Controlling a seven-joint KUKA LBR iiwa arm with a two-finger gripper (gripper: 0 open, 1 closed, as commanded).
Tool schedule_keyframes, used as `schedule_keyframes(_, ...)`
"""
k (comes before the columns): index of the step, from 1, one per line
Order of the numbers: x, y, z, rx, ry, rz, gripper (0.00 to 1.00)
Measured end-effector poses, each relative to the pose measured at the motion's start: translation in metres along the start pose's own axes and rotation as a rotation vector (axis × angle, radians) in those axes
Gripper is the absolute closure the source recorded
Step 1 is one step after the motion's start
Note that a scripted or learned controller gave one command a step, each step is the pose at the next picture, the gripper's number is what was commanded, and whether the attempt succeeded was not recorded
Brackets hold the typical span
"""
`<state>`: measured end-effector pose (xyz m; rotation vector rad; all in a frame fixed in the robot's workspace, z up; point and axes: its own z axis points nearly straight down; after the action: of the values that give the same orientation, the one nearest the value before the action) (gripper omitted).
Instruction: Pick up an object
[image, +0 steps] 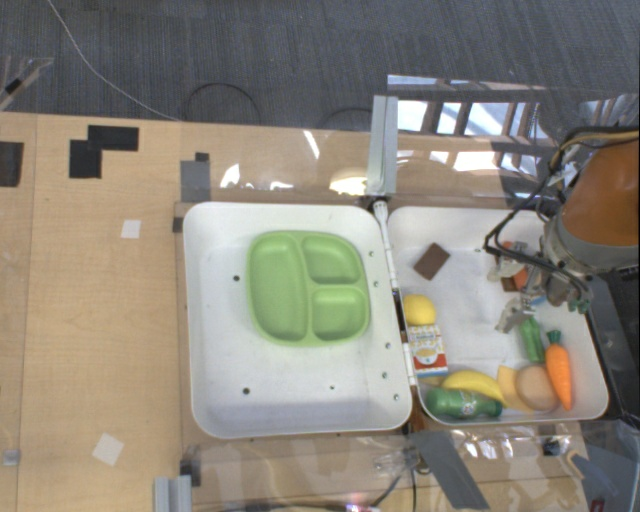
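Two white bins (200, 330) are sitting on the bench. We are hovering the gripper (522, 305) over the right bin, fingers apart and holding nothing. Next we are needing to descend onto the green vegetable (531, 340).

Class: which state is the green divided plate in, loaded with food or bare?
Bare. The green divided plate shows three unfilled compartments in the left bin.

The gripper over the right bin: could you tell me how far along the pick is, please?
Done: the arm has brought the gripper over the right bin, near the green vegetable and carrot. In hand: nothing shows between its fingers. Left: grasping and lifting an object; the lemon, banana and brown block all lie in the bin. The green tray sits in the left bin.
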<state>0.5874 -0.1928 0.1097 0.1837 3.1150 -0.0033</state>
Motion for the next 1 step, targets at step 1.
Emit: schedule_keyframes(1,-0.0025,0.0057,0.0207,0.0,0.008,0.032,0.0)
